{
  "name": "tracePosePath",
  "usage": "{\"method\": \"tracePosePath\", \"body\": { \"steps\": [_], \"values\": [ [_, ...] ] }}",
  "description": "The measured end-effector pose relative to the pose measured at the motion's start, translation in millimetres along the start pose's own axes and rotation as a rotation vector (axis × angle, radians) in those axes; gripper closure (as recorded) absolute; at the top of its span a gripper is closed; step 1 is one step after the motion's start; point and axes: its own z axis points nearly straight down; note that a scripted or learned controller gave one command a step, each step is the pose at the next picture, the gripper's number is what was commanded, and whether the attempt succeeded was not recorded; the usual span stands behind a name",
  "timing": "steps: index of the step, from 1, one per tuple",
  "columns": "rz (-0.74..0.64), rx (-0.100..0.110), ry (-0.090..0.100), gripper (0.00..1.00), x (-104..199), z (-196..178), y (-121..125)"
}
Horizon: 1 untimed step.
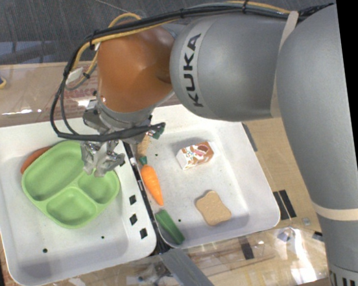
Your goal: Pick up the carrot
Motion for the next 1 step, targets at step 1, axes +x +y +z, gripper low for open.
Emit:
{"method": "tracePosePath", "body": {
  "steps": [1],
  "values": [
    [-0.300,0.002,-0.001,1.00,-20.7,-71.3,-18.3]
  ]
}}
